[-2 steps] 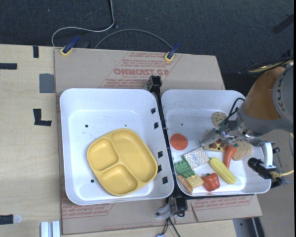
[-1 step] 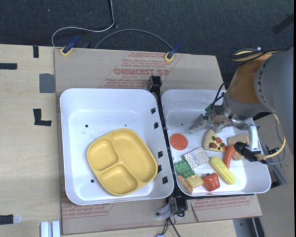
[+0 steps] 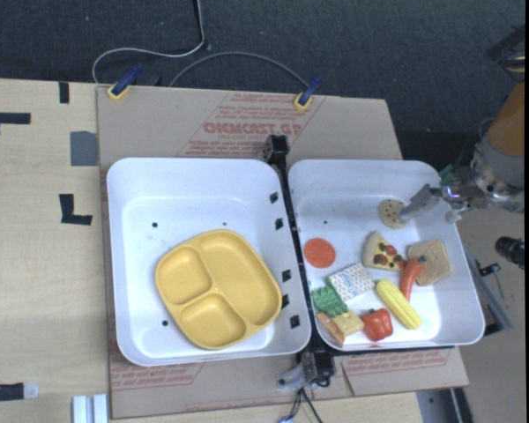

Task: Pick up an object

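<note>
Camera view records the gripper [image 3: 420,203] low over the upper right part of the right bin [image 3: 335,176], its grey fingers slanting down to the left. We cannot tell whether they are parted or closed, and we see nothing between them. Their tip lies just beside a small tan cookie [image 3: 391,211], seemingly touching its right edge.

Below the cookie we note a pizza slice [image 3: 383,252] and, right of it, a piece of brown toast [image 3: 432,259]. An orange carrot [image 3: 410,278] leans between these two, with a yellow corn cob [image 3: 398,303] beneath it. Left of the pizza slice lies a flat red-orange disc [image 3: 319,253], well apart from the cookie. Nearer the front wall we find a white patterned block [image 3: 350,281], a green leafy piece [image 3: 328,300], a red pepper [image 3: 377,323] and a tan bread-like piece [image 3: 342,326], all crowded together and touching.

The left bin [image 3: 150,188] holds a yellow divided tray [image 3: 217,287], tilted diagonally. Both bins rest on a cardboard sheet [image 3: 238,126] fixed by two clamps at its far edge.

The arm's wrist [image 3: 502,161] is cut off at the right edge, and the items at the front of the right bin are too small to identify firmly.
</note>
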Robot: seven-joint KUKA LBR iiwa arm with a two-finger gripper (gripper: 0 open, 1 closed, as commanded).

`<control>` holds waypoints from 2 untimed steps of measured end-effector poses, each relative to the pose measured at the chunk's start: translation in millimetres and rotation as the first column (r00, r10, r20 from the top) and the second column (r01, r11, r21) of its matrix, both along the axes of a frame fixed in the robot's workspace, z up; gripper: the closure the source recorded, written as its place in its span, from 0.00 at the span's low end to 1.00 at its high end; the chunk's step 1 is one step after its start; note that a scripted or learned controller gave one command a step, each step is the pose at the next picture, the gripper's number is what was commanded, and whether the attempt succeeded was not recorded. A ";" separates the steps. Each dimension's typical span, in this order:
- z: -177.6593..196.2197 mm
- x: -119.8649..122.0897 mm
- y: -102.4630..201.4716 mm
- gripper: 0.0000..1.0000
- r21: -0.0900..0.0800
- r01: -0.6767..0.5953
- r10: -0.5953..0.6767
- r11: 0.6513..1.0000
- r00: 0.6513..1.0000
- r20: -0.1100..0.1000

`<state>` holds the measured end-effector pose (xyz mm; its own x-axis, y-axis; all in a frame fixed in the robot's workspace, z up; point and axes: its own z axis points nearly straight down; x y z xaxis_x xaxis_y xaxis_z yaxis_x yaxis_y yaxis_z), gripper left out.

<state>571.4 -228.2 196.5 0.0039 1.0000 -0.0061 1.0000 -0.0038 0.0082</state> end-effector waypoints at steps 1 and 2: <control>-116.0 -15.5 43.4 0.00 0.003 -0.005 0.005 1.000 1.000 -0.007; -100.2 -13.6 42.3 1.00 0.005 -0.005 0.005 1.000 1.000 -0.004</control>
